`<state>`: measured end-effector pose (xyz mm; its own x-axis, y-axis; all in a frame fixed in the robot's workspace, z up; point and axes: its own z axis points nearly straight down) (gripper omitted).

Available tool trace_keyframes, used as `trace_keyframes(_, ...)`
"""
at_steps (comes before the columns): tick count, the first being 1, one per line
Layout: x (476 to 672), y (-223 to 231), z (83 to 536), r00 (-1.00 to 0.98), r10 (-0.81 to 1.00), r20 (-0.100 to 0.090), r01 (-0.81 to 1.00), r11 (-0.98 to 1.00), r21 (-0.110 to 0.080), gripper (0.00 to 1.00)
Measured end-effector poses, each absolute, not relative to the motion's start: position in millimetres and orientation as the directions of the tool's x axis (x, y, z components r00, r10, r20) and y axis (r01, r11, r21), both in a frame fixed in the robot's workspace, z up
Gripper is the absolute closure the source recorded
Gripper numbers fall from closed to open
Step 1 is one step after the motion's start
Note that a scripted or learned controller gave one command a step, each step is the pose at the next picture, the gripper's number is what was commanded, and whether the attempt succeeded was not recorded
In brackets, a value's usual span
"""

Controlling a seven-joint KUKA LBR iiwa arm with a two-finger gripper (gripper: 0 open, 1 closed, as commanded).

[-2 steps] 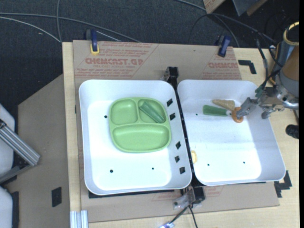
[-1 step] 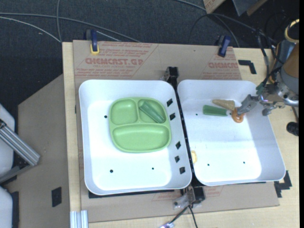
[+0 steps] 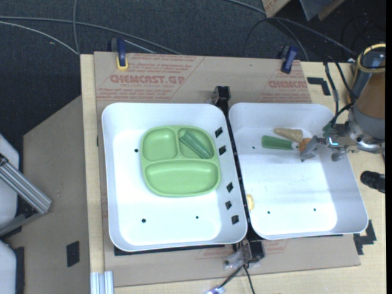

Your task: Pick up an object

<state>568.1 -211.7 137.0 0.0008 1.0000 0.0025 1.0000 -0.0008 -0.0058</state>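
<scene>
The fingers (image 3: pixel 312 147) hung low over the right bin (image 3: pixel 288 219), near its far right side, but I could not tell whether they were spread or closed. Just to their left lay a green-handled tool (image 3: pixel 277 143) and a tan piece (image 3: pixel 288 133) side by side, with something small and orange at the tool's near end. In the left bin (image 3: pixel 165 225) sat a green divided plate (image 3: pixel 180 176) holding a darker green object (image 3: pixel 196 143). Both bins rested on the desk (image 3: pixel 153 78).
</scene>
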Motion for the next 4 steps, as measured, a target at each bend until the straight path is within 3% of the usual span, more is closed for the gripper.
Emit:
trace_keyframes(1,567.9,-210.9,84.9,0.0,1.0,0.003,1.0,0.0,-0.004,0.0)
trace_keyframes(2,569.2,-211.4,98.8,0.0,1.0,0.001,1.0,0.0,0.001,1.0)
trace_keyframes(4,570.8,-211.3,184.9,-0.001,1.0,-0.002,1.0,0.001,0.004,1.0)
